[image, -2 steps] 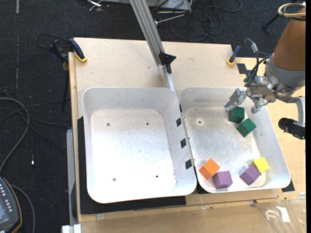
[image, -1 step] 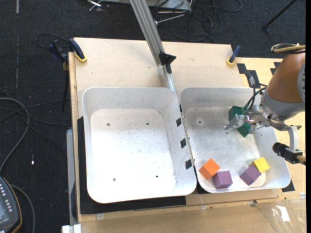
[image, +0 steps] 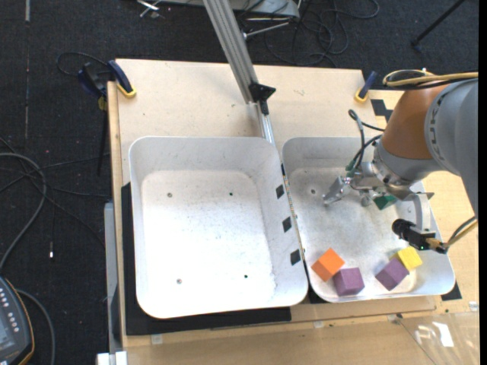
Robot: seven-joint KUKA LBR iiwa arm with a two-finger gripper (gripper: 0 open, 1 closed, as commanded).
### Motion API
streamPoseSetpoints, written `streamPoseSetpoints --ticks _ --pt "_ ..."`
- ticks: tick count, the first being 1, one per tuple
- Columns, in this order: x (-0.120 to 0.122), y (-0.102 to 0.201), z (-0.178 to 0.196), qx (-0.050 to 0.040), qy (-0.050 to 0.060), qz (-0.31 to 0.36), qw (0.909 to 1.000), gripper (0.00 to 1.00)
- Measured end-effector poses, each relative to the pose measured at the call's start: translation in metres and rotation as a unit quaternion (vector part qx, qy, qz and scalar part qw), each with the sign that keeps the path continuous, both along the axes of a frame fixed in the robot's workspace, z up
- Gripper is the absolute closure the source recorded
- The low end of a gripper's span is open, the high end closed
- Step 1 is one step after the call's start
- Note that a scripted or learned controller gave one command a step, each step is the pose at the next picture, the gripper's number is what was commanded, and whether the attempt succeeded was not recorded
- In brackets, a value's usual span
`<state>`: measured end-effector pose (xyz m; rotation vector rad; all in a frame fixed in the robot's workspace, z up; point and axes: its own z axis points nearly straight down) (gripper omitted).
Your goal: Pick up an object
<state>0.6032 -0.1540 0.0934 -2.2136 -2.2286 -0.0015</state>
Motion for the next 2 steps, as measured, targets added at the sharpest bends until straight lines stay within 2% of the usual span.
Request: streamPoseSetpoints --ticks 1,2 --pt "0.064 -0.048 0.0 0.0176 0.038 -0.006 0.9991 0.0" --pt "0.035 -0.056 0.016 0.0141 0.001 0.0 0.9999 0.0"
